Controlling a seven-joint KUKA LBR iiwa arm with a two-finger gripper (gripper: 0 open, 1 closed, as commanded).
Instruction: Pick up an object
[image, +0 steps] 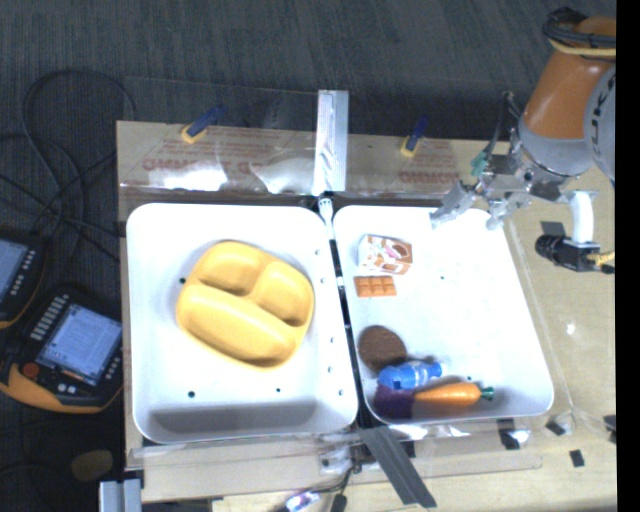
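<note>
**Pincer hanging over the right bin's far corner, nothing in it**

I am reaching in from the right, and my arm (565, 90), grey with its orange band, is sitting above the far right corner of the right bin (520, 300). The left bin (145, 300) is carrying the biggest thing on the bench, a yellow lump (245, 300), lying well apart from me across the divider.

Next in size are the things in my own bin. A carrot (445, 397) is lying along the near wall with its long axis running left to right, touching a blue bottle (408, 376) and something purple (392, 402) beside it. A brown disc (381, 345) is sitting just beyond them. Farther up are a small packet (385, 253) and an orange wafer (375, 287).

My pincer (470, 203) is hovering near the bin's far rim, its fingers (447, 209) looking spread apart with nothing between them. I am judging the packet the nearest pick: it is lying to my left and slightly toward the near side, while the carrot cluster is sitting much farther toward the near wall. No pick has begun yet
</note>
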